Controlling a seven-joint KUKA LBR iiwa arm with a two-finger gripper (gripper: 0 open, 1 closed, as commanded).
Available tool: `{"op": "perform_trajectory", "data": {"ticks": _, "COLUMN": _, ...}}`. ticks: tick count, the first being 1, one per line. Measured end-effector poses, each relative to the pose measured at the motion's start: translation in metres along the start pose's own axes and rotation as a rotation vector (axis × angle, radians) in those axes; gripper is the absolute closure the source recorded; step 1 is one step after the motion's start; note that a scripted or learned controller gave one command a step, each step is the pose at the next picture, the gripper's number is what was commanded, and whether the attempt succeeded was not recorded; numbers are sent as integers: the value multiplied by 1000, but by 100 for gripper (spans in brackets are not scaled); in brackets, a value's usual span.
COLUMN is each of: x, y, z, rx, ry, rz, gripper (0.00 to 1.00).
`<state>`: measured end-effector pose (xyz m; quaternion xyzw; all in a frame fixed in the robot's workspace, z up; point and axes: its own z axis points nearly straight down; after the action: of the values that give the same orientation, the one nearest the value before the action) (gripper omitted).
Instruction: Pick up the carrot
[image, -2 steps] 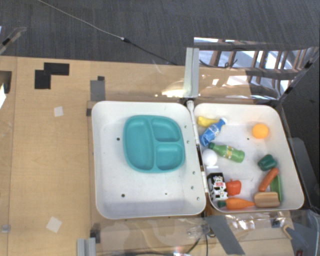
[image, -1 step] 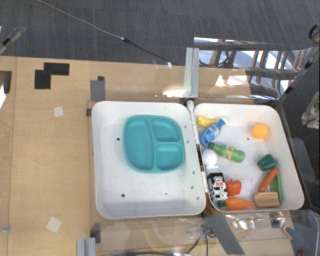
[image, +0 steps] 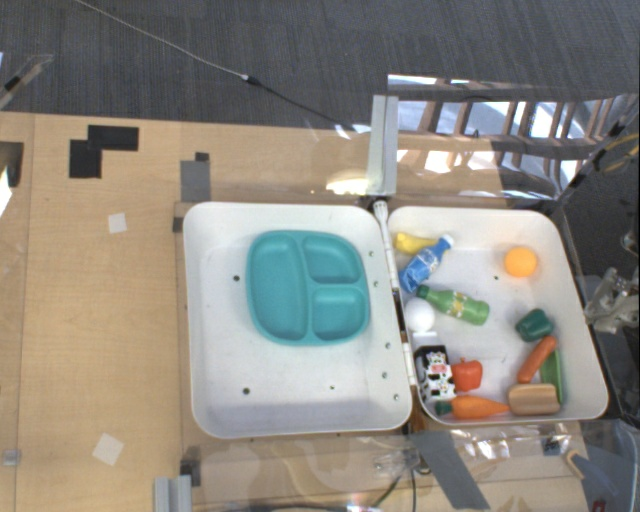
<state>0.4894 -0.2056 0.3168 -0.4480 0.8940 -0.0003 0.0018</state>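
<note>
Carrot (image: 478, 407) is logged lying flat against the near wall of the right bin (image: 475, 238), crowded by a red toy (image: 467, 375) and a tan block (image: 533, 399), so a top-down approach is judged necessary; the gripper (image: 608, 303), just outside the bin's right wall, cannot be read as released or clenched.

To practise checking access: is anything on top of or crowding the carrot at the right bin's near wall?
Nothing lies on the carrot, so it is open from above. Its sides are crowded: a red toy is just behind it, a tan block is at its tip, and the bin wall is in front.
</note>
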Motion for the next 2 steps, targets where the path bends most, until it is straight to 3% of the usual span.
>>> {"op": "perform_trajectory", "data": {"ticks": 1, "x": 0, "y": 0, "z": -100, "rx": 12, "ry": -1, "rz": -322, "gripper": 100}}
{"op": "perform_trajectory", "data": {"ticks": 2, "x": -5, "y": -7, "z": -171, "rx": 11, "ry": 0, "rz": -662, "gripper": 100}}
